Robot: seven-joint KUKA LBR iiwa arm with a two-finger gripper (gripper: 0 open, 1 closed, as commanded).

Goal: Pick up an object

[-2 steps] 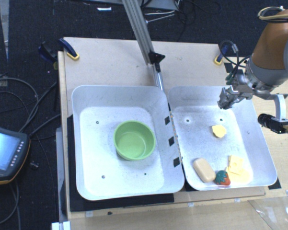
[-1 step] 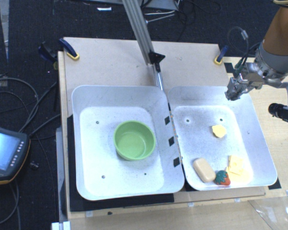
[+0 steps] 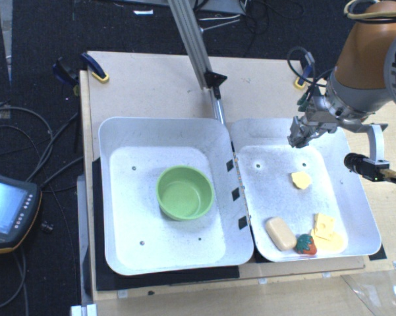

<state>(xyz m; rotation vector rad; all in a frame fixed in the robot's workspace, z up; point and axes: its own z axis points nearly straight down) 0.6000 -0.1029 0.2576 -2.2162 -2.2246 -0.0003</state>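
the grey-and-orange arm point(image 3: 366, 58) reaches in from the right, its tool point(image 3: 299, 139) poised over the far edge of the right bin point(image 3: 356, 196) — whether its fingers are wide or narrow cannot be told. in that bin lie a small yellow piece point(image 3: 302, 180), a tan bread-like block point(image 3: 281, 234), a red strawberry-like toy point(image 3: 306, 244) and a yellow cheese-like wedge point(image 3: 327, 233). a green bowl point(image 3: 184, 193) sits in the left bin point(image 3: 118, 176) on the worktop point(image 3: 151, 84).

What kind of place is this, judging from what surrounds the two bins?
Probably a robotics lab or test cell. A robot arm reaches over two white bins on a clamped wooden bench, a handheld control pendant lies on the dark floor, and loose cables run around it.
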